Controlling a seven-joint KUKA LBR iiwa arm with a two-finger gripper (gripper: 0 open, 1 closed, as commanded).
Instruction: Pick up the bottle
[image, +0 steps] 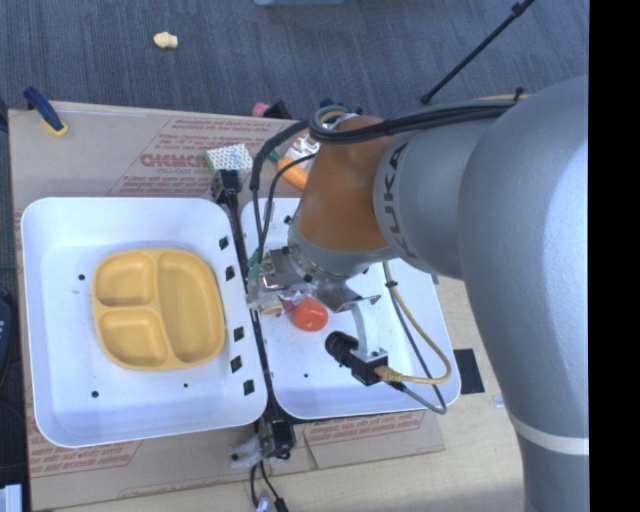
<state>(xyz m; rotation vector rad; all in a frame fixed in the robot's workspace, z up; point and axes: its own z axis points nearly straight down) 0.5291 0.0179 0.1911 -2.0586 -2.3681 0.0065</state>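
My gripper (272, 288) hangs low over the left side of the right bin (420, 385), close to the divider between the bins. A round orange-red thing (309, 316) lies just to its right, touching or nearly touching the gripper body; I cannot tell whether it is the bottle or part of it. An orange thing (291, 172) with a white bit beside it peeks out at the far edge of the right bin, mostly hidden by the arm. The wrist's orange band (340, 190) covers most of the bin.
A yellow three-section plate (157, 306) lies in the left bin (50, 400). A small patterned block (229, 158) sits on the cardboard behind the bins. The arm's large grey body (520, 250) hides the right bin's right side.
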